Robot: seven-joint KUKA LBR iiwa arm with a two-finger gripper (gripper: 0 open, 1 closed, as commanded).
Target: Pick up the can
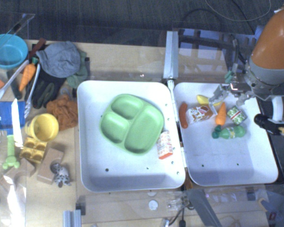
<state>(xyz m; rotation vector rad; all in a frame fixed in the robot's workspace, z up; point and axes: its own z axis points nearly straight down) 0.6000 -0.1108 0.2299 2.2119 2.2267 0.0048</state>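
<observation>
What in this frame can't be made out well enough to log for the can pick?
- Gripper, camera view: small and blurred above the right bin; whether anything sits between its fingers cannot be told.
- Can: too small to read its label or tell whether it is upright.
- Green toy beside the carrot: blurred, so what it is stays unclear.
- Arm: cut off by the right edge.

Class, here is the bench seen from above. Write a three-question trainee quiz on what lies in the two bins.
1. True or false: the white and red can lies in the right white bin.
2. The green divided plastic plate lies in: A the left white bin; B the right white bin; C neither.
3. Fill in: the orange toy carrot near the gripper lies in the ____ bin.
Key: 1 false; 2 A; 3 right.
</observation>
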